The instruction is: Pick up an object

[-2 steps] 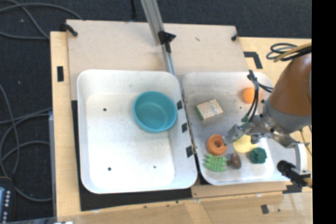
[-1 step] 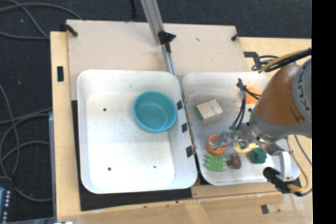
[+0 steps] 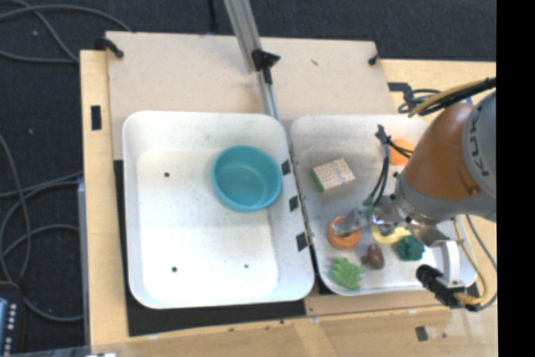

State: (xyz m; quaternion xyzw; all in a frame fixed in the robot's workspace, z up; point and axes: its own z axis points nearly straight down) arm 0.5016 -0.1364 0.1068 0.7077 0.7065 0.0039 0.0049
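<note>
From my remote station I see the gripper (image 3: 374,221) low in the right bin (image 3: 334,138), just above the orange object (image 3: 343,233); I cannot tell how it is set. Near it lie a yellow piece (image 3: 390,235), a brown piece (image 3: 374,257), a dark green piece (image 3: 409,248), a light green piece (image 3: 345,272) and a checkered block (image 3: 333,175). The left bin (image 3: 167,263) holds a blue bowl (image 3: 247,178).
</note>
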